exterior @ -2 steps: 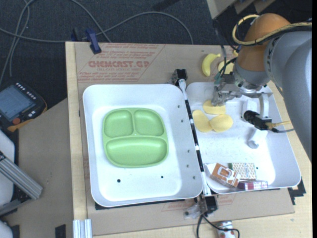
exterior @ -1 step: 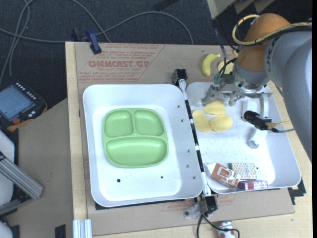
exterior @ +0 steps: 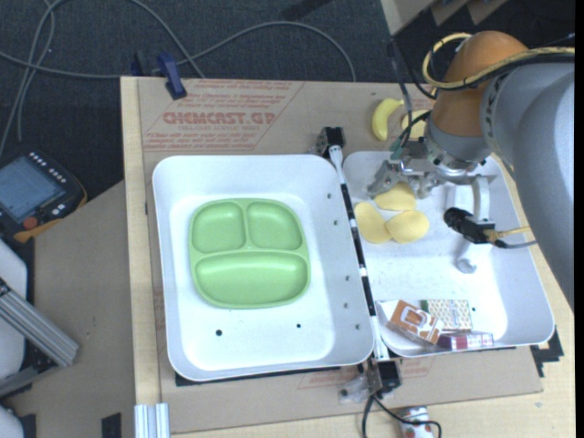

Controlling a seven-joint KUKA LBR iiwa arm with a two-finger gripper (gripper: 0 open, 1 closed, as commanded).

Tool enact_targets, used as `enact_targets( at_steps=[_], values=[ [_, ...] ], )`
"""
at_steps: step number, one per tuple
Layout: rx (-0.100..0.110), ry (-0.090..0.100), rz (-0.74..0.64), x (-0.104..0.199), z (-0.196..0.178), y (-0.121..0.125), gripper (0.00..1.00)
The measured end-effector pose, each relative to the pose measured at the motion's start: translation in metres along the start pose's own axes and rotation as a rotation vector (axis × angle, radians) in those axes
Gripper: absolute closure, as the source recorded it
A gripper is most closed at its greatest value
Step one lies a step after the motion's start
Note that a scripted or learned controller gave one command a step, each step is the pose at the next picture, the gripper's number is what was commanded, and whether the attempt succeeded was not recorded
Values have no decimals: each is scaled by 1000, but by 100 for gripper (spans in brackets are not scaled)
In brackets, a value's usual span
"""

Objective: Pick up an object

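So the arm (exterior: 511,108) comes in from the right and the claw (exterior: 406,179) hangs low over the far left corner of the right bin (exterior: 520,308). It's right above a little cluster of pale yellow pieces (exterior: 392,222). The topmost piece sits just under the claw, maybe touching it, and the other two lie just in front of it, near the bin's left wall. Honestly can't tell from this angle whether the claw is open or closed, and nothing is clearly held in it.

Other stuff in that same bin: a small grey bit (exterior: 465,265) near the middle, and some printed packets (exterior: 429,322) down at the near edge, lying flat.

The left bin (exterior: 173,272) has a green plate (exterior: 248,252) with three sections, sitting flat in the middle. Another yellow thing (exterior: 387,117) lies outside the bins on the bench (exterior: 228,108), just past the right bin's far corner.
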State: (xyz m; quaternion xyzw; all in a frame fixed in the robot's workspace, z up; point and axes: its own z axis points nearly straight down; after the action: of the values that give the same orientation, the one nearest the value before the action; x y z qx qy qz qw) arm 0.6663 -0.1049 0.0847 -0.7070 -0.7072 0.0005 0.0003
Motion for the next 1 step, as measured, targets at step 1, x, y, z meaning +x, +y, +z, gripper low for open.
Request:
enact_targets(
  at_steps=[1],
  values=[
    [-4,-1,0,0,-12,1,100]
  ],
)
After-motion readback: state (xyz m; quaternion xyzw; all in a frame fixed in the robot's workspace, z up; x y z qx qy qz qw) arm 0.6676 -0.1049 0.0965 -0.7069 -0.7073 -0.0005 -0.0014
